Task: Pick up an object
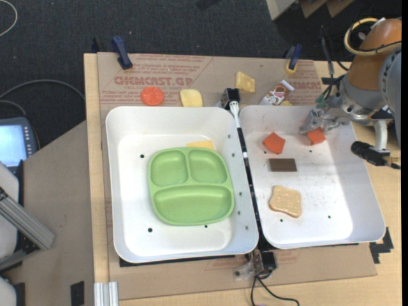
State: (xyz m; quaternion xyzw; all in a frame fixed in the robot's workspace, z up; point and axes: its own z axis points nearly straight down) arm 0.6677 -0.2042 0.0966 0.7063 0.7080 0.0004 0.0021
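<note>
The claw (317,127) hangs over the right bin's (357,225) far corner, clenched on a small orange block (316,136). A bigger orange cube (274,143) lies in that bin, left of the claw.

A pale yellow flat piece (201,145) is half hidden under the far rim of the green three-compartment plastic plate (190,185). The small orange-red block (316,137) sits partly behind the grey two-finger gripper (317,123), whose fingers are too blurred to read.
</note>
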